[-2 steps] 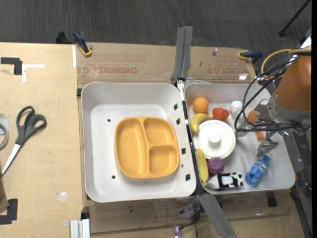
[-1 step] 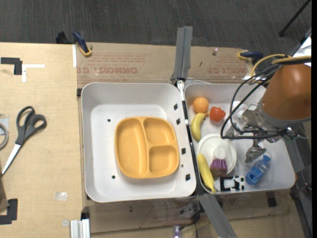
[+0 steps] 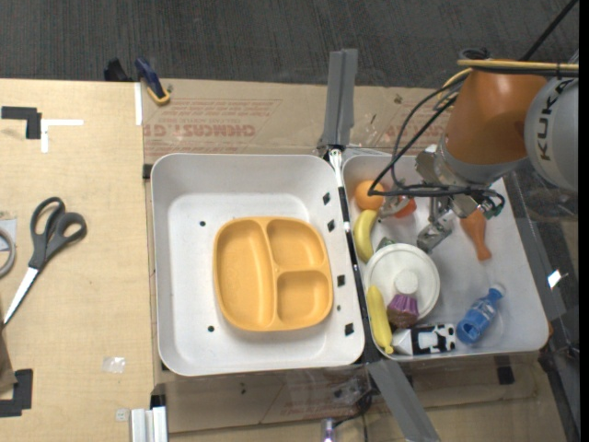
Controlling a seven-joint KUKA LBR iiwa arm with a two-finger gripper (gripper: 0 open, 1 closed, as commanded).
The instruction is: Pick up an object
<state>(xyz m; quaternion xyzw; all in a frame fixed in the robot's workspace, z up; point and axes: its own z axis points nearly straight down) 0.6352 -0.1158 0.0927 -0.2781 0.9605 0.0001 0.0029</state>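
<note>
Over the right bin (image 3: 525, 274) is where I hang, my fingers (image 3: 440, 231) pointing down just above its upper middle, and from this slant I cannot tell whether they are apart or together; nothing visibly sits between them. No object is picked yet, so I judge which one suits me. Closest is the white bowl (image 3: 402, 276), just below my tips: light and stiff, I reckon, but its smooth rounded rim looks slippery and too wide to span, so I would pinch the wall at the edge. Beside me on the right lies an orange carrot-shaped toy (image 3: 477, 235), slim and probably hard plastic, easy to take across its narrow middle. To my left are a small orange ball (image 3: 369, 191), likely to roll away, and a yellow banana (image 3: 364, 233) against the bin wall, which leaves little room for a finger. A second banana (image 3: 377, 317), a purple piece (image 3: 405, 304) and a blue bottle (image 3: 479, 318) lie well apart toward the near edge. The carrot seems my safest choice, and it is near but not touching me.
</note>
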